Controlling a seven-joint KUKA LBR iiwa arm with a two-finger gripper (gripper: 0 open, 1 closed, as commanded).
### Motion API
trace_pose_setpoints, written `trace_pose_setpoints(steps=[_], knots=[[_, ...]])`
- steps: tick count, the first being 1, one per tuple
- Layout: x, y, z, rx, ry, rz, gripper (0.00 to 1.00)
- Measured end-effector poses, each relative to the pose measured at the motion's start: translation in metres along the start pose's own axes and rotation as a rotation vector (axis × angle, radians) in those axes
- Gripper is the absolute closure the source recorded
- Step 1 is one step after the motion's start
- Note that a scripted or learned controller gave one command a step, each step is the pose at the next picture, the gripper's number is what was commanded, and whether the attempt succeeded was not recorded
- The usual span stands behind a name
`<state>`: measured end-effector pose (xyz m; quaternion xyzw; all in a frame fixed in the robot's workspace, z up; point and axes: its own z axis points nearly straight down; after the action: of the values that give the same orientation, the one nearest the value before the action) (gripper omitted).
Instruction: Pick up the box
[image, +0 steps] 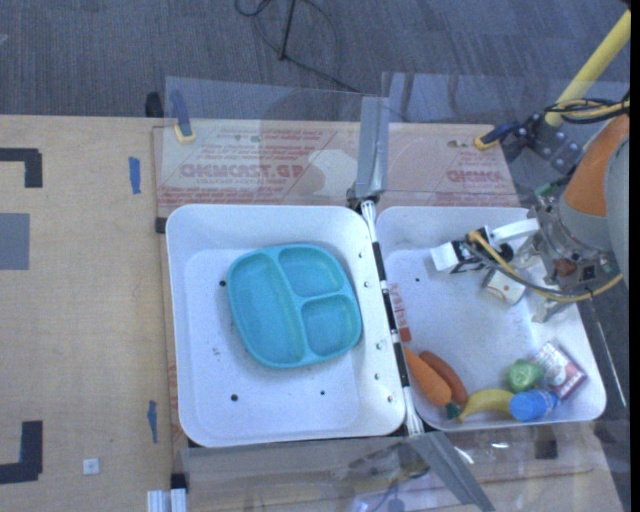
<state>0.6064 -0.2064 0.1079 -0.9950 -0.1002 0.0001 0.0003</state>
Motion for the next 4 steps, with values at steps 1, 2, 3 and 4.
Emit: trace_pose_setpoints(steps=[1, 2, 3, 4], knots=[[0.05, 0.02, 0.021, 0.017, -0.015, -0.019, 0.0], [0.053, 0.02, 0.011, 0.005, -0.003, -0.025, 1.0], [0.052, 0.019, 0.012, 0.008, -0.008, -0.026, 0.0], [0.047, -0.015, -0.024, 0.003, -0.002, -0.022, 0.0]])
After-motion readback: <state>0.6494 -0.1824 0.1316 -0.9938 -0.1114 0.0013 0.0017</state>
